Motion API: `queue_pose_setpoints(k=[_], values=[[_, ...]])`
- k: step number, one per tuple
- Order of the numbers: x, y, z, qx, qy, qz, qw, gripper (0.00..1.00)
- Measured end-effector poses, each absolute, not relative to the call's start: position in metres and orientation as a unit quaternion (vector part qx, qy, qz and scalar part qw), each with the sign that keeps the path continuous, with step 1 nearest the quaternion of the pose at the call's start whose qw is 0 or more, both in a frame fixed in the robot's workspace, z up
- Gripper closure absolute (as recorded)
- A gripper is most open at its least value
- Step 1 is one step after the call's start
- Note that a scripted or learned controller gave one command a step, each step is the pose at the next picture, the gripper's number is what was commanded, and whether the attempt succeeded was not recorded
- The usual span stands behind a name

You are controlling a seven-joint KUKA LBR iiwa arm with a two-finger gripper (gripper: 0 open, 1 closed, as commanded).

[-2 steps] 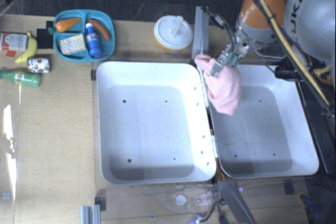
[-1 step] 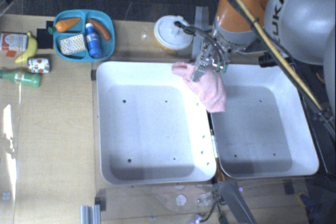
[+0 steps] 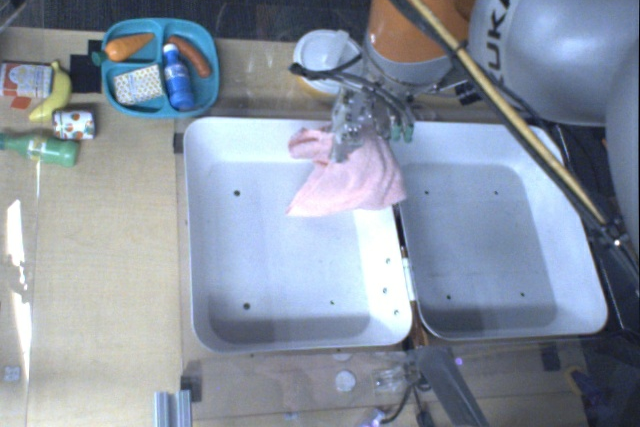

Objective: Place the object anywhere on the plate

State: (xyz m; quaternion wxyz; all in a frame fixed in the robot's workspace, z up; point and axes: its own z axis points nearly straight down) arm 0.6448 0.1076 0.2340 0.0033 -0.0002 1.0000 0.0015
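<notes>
Reading from the left bin (image 3: 250,315) as landmark: to its left you see pale wooden bench (image 3: 90,265); beyond its far left corner sit a banana (image 3: 52,93), a small can (image 3: 73,124), a green bottle (image 3: 40,149) and a blue divided tray (image 3: 160,67) of toy food. Over the bin's far right corner, the gripper (image 3: 352,130) has its jaws clamped on a pink cloth (image 3: 345,177), which hangs draped above the bin floor. A white cup (image 3: 322,55) stands behind that corner. Dark floor lies beyond the bench.
</notes>
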Motion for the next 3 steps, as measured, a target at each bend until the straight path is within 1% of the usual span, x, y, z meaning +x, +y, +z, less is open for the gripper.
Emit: queue_pose_setpoints(k=[1,2,3], values=[[0.633,0.166,0.226,0.000,1.000,0.0017,0.003,1.00],[0.622,0.218,0.227,-0.001,1.000,0.0022,0.004,1.00],[0.622,0.217,0.227,-0.001,1.000,0.0022,0.004,0.00]])
